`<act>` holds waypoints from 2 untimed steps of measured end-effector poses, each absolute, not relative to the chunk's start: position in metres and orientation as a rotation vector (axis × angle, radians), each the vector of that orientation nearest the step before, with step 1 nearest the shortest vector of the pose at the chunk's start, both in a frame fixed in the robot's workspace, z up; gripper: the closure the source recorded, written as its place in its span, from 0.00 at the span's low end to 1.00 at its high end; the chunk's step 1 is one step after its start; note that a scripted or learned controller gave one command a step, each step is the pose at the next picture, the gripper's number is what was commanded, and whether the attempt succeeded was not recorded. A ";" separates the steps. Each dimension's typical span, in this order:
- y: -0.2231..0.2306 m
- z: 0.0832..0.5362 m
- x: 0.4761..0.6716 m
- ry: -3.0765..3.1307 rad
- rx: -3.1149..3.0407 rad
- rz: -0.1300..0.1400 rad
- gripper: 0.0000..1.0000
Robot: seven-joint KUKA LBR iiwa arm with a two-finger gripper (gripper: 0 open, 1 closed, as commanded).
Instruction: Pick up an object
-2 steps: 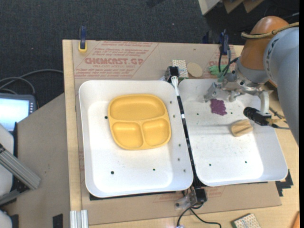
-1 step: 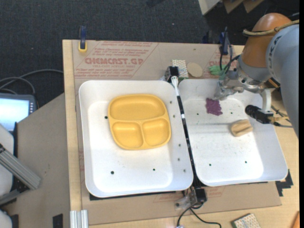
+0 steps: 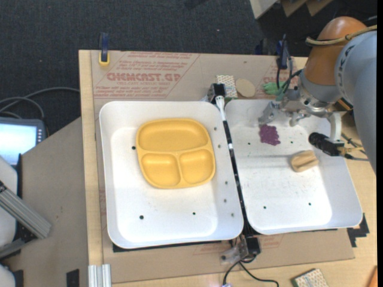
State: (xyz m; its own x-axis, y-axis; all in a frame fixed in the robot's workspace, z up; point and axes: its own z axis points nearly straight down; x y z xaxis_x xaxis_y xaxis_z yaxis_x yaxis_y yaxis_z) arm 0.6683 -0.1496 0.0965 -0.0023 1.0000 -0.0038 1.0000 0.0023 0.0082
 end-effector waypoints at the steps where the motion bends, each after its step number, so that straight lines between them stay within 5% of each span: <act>1: -0.142 0.084 0.625 2.223 2.228 -0.005 0.00; 2: -0.126 0.085 0.669 2.220 2.214 0.005 0.00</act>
